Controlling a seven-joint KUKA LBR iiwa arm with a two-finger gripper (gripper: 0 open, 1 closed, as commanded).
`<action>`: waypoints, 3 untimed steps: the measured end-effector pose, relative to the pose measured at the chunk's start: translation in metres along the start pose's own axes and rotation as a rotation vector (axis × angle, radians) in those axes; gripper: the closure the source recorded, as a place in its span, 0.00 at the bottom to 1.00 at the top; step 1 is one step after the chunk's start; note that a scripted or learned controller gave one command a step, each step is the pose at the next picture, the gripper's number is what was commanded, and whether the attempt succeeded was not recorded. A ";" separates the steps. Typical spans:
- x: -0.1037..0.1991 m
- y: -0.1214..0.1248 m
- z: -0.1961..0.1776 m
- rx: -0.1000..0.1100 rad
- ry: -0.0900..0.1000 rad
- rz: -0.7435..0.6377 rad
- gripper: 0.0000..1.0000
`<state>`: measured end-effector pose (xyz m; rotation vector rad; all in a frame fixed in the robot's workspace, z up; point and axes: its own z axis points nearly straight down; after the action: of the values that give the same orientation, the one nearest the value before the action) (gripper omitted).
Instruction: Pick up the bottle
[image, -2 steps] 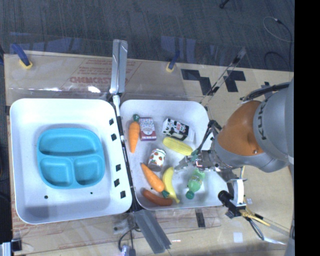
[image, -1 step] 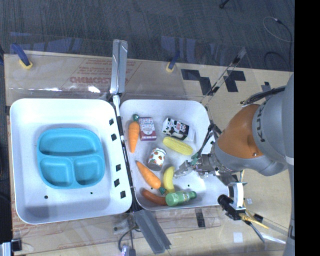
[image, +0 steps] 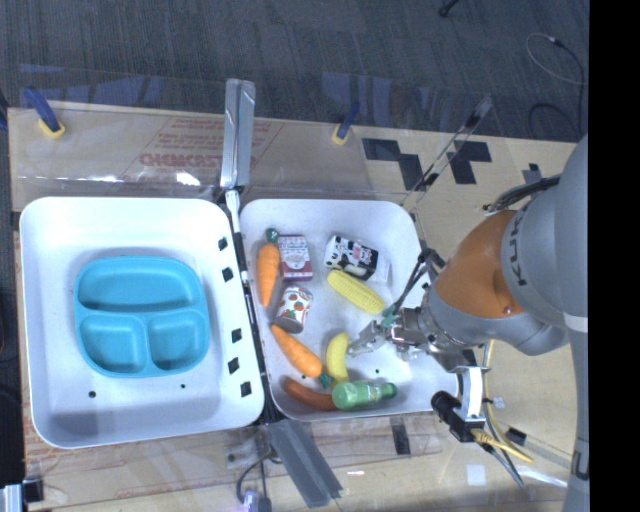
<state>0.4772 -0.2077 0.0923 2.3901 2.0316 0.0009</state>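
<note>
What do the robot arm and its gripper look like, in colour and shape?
The arm is rounded, grey, with a glossy orange band above the wrist. The gripper is small, metallic and silver-grey. Thin dark cables run beside the wrist.

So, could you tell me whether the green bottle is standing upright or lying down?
Lying down: the green bottle rests on its side along the right bin's near edge.

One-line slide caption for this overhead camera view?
Tool hovers in the right bin just above the green bottle lying near its front edge; blue tray in the left bin.
</note>
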 end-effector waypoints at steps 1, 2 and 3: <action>0.059 0.008 0.001 0.003 0.001 0.222 0.00; 0.058 -0.010 0.001 0.008 0.006 0.042 0.00; 0.085 -0.015 0.001 0.007 0.005 -0.275 0.00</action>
<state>0.4765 -0.1216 0.0910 2.0943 2.3466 -0.0005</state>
